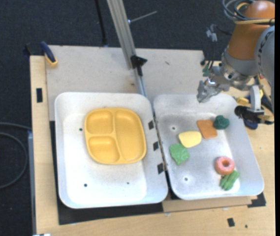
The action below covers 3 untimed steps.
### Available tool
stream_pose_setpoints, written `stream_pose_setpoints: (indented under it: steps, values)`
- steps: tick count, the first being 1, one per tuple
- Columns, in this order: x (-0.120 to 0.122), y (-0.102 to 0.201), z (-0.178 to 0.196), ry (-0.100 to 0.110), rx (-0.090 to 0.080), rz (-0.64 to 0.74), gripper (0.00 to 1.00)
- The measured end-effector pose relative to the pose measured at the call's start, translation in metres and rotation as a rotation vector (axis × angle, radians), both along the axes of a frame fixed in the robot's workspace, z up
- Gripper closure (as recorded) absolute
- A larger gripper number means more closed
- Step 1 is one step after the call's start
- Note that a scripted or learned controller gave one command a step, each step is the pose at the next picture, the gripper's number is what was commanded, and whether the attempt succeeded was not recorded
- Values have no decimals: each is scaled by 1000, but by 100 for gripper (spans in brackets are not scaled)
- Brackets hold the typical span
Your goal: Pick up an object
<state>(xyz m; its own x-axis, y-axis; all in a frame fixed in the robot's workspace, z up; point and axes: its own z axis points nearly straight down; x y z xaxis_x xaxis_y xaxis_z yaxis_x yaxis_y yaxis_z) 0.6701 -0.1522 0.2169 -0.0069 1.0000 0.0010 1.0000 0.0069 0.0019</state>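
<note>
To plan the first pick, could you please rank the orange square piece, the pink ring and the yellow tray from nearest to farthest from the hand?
Measured from the hand:
1. Orange square piece, right bin, just below the hand.
2. Pink ring, right bin, near its front edge.
3. Yellow tray, left bin.

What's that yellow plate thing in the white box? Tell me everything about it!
The yellow tray is a smooth, plastic-looking plate with rounded corners and a raised rim. Low ridges split it into three sections: two along the far side and one at the near left. Nothing lies in any of them. It lies flat, turned slightly askew, on the floor of the left white bin, roughly in the middle and a little toward the far side. It is the sole object in that bin, touching just the bin floor.
</note>
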Motion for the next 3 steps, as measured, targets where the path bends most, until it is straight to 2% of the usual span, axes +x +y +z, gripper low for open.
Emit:
stream_pose_setpoints:
  steps: [1,3]
  values:
    - [-4,47,-3,1,0,-1,100]
    - [-28,142,24,2,1,0,100]
